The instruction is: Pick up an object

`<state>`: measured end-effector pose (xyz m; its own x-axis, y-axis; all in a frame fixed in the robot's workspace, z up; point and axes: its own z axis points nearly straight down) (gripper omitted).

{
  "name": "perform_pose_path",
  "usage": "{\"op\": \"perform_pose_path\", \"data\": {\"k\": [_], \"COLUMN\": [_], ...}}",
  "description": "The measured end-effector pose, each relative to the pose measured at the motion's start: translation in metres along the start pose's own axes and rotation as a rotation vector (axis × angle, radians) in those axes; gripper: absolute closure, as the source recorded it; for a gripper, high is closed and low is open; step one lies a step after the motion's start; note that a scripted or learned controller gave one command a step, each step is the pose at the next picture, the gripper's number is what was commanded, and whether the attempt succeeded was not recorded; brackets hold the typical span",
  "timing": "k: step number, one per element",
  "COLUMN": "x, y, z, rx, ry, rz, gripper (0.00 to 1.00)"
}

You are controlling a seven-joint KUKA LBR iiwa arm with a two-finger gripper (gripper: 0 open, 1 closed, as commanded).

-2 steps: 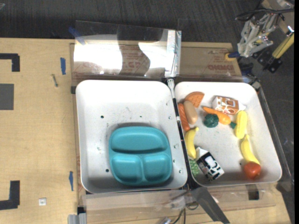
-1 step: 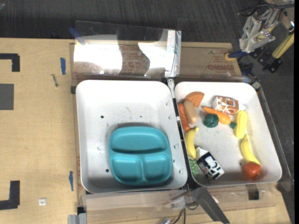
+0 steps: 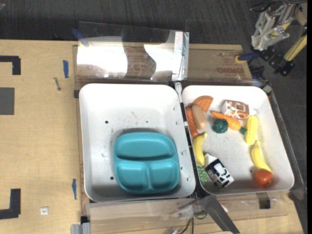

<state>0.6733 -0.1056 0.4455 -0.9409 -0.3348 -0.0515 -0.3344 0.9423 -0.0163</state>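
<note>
The toy banana [image 3: 251, 129] in the right bin [image 3: 282, 145] looks light, hard and smooth, best pinched across its middle; the gripper [image 3: 267, 33], upper right, cannot be told open or closed.

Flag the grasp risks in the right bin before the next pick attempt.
1. Clutter: the hot dog, orange wedge and banana crowd the right bin's left wall, so the gripper may catch two items or the wall.
2. The tomato touches a second banana near the rim; it could roll away on contact.
3. The teal tray in the left bin looks wide and flat, likely a poor grasp.
</note>
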Motion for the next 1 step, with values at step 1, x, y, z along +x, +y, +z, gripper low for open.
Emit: {"op": "perform_pose_path", "data": {"k": [1], "x": [-0.0021], "y": [-0.0005], "z": [-0.0131], "rx": [0.004], "ry": [-0.013], "rz": [0.001], "gripper": [1.00]}}
